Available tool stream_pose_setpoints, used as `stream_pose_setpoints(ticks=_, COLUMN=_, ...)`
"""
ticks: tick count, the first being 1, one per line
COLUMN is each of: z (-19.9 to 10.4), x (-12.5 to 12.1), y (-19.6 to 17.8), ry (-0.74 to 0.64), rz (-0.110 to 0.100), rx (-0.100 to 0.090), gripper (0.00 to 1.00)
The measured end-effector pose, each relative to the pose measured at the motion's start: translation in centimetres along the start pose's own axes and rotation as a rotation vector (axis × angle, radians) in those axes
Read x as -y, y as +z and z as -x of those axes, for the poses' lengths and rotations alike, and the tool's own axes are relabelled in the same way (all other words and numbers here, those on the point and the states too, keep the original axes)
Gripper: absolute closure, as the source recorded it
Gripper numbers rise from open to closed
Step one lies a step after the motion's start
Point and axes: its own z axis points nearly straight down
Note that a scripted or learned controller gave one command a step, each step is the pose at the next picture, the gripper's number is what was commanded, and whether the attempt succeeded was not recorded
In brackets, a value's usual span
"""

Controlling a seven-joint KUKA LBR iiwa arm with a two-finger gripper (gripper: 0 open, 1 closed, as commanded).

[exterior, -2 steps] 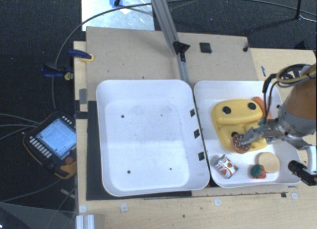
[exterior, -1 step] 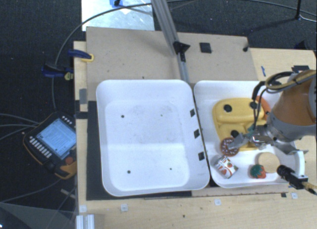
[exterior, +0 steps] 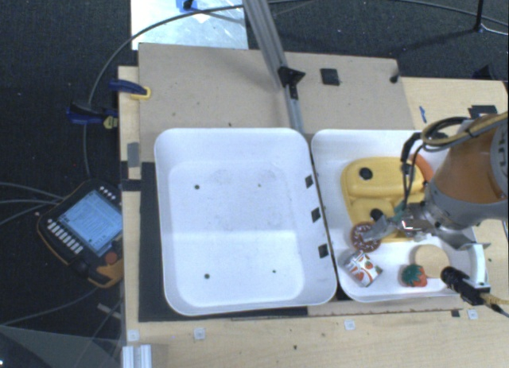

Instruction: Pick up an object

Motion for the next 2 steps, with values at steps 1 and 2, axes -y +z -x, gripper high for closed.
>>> stream_pose_setpoints(ticks=1, z=-0.4, x=0.0, y=-1.1, ry=-0.005, rz=-0.005, rx=-0.010, gripper=1.00)
stream_pose_setpoints(ticks=2, z=-1.3, x=-0.2, y=-5.7, ry=0.008, rz=0.024, rx=0.024, gripper=1.00)
